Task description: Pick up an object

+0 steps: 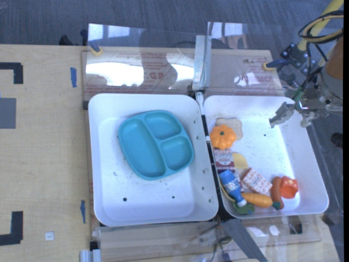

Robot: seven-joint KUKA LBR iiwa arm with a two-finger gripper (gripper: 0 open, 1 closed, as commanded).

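The hand (293, 113), fingers spread and holding nothing, hovers near a small orange pumpkin (223, 137).

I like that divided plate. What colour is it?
The divided plate is light blue, shown clearly in the camera view.

It was a robotics lab. Two white bins (103, 201) sat on a plywood surface (43, 146) marked with black tape, beside cabled machinery (313, 31).
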